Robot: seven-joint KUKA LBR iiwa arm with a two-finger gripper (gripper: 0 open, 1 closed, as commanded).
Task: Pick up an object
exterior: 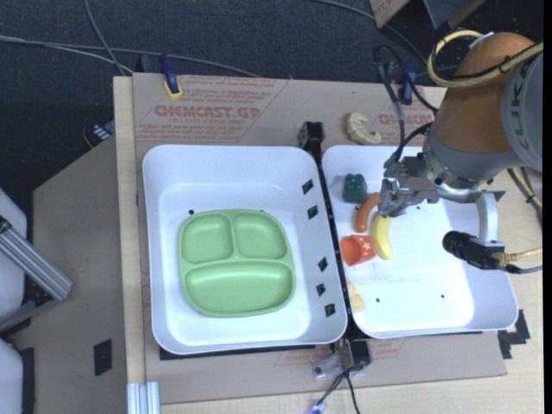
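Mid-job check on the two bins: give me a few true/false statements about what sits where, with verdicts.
1. The green tray lies in the left bin. True.
2. The banana lies in the left bin. False: it lies in the right bin, near that bin's left wall.
3. The claw is over the right bin, just above the banana. True.
4. The green block sits on the tray. False: it is in the right bin, above the banana in the view.
5. The red piece lies beside the banana's lower end. True.
6. The tan piece lies inside the right bin. False: it lies on the board beyond the bin's far edge.
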